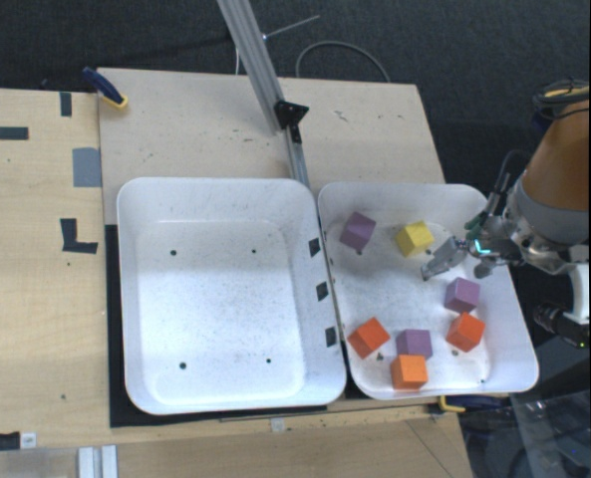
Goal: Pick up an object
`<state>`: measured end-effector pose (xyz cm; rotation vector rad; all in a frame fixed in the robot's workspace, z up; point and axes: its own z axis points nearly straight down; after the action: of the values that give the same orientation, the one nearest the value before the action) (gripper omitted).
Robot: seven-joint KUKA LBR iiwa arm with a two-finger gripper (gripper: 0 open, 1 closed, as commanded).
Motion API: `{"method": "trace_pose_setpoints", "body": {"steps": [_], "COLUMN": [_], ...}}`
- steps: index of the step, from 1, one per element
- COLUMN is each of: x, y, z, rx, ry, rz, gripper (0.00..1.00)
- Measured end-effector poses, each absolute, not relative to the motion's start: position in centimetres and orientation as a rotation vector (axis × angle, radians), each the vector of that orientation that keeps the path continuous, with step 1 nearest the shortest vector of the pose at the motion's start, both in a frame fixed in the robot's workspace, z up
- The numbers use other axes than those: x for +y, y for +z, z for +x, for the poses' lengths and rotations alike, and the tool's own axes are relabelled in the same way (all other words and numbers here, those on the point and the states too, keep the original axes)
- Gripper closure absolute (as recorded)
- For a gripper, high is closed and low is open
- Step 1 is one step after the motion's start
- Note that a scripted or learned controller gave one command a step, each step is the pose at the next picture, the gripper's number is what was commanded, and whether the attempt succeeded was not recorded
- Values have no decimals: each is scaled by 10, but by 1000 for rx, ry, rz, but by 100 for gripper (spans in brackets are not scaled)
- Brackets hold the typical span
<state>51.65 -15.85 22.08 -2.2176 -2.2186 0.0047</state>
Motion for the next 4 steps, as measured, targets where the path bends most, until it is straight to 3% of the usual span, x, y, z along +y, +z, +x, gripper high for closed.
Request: {"method": "trace_pose_setpoints", "body": {"steps": [1,4], "x": [-159,-148], "y": [223,90], "z": [517,521], "rx": [-2222,-2220], "ry": [1,5], "rz": [-2218,-2218], "gripper": [0,0]}}
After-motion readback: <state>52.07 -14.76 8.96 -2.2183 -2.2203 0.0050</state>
